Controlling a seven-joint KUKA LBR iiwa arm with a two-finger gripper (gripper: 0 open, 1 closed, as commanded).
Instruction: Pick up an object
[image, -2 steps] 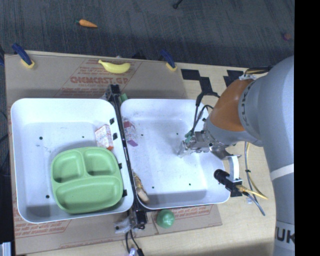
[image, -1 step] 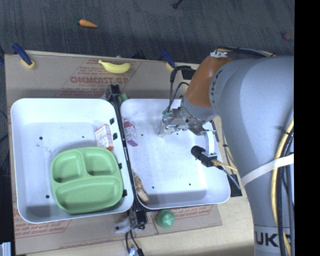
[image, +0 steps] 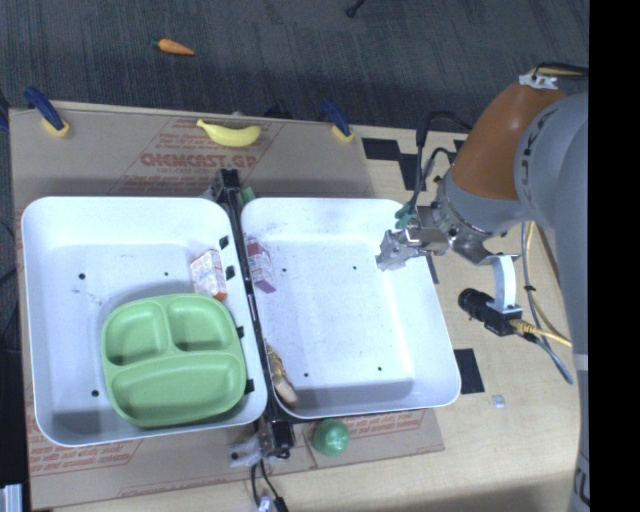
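Note:
My gripper (image: 393, 250) hangs over the upper right rim of the right bin (image: 400, 372), on the grey arm with its orange band (image: 500, 140). A small red and white packet (image: 259, 264) lies by the right bin's left wall. A brownish object (image: 281, 383) rests in that bin's lower left corner. The left bin (image: 60, 300) holds a green divided plate (image: 175, 360) and another red and white packet (image: 207, 272) just above it. Nothing is visible in the gripper.
A yellow banana (image: 230, 131) lies on the cardboard behind the bins. A green ball (image: 331, 436) sits on the bench in front of the right bin. Blue clamps (image: 46, 110) hold the cardboard. An orange carrot-like thing (image: 176, 46) lies on the dark floor.

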